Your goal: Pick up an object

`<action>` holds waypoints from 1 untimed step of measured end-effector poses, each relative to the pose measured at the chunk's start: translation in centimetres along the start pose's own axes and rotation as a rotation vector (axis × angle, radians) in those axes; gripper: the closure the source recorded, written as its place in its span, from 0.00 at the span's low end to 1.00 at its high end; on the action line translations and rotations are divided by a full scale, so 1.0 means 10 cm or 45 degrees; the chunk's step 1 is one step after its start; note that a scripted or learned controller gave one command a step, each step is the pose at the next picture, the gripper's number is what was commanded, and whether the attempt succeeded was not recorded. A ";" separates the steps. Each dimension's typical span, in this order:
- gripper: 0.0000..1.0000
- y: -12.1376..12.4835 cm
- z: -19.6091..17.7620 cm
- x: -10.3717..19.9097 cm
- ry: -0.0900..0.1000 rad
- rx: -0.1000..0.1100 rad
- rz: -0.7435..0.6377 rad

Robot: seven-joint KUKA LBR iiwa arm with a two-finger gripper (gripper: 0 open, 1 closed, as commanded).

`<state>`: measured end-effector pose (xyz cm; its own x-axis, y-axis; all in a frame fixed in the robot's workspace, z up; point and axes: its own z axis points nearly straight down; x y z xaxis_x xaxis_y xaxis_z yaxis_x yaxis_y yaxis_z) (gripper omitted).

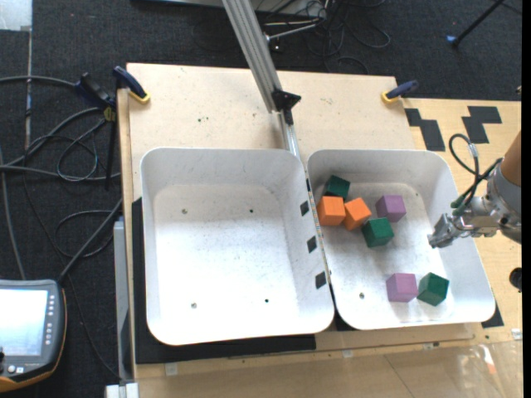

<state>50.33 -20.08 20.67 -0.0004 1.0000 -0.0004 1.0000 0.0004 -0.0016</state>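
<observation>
**Arm at the edge of the right bin, blocks untouched**

From where I stand, the gripper point(438, 237) hangs over the right-hand rim of the right bin point(431, 166), its tip pointing in toward the blocks. Whether it is clenched or released I cannot tell (it is small and blurred from this angle), and nothing shows between its tips.

All the blocks lie in the right bin. Near the divider sits a cluster: a dark green block point(337, 186) at the back, an orange block point(332, 211) just in front of it, and a second orange block point(358, 213) touching the first on its right. A purple block point(391, 206) lies just right of that, with a green block point(378, 231) close in front of it. Toward the front of the bin, well apart from the cluster, a second purple block point(401, 287) and another green block point(433, 289) rest side by side, the green one nearest the gripper.

The left bin point(166, 168) sits beside it on the bench point(207, 106).
</observation>
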 end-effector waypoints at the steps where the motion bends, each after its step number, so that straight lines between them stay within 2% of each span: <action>1: 1.00 0.13 -0.13 0.56 0.002 -0.006 -0.010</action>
<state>51.64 -14.46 21.96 -0.0083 1.0000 0.0014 1.0000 0.0083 0.0031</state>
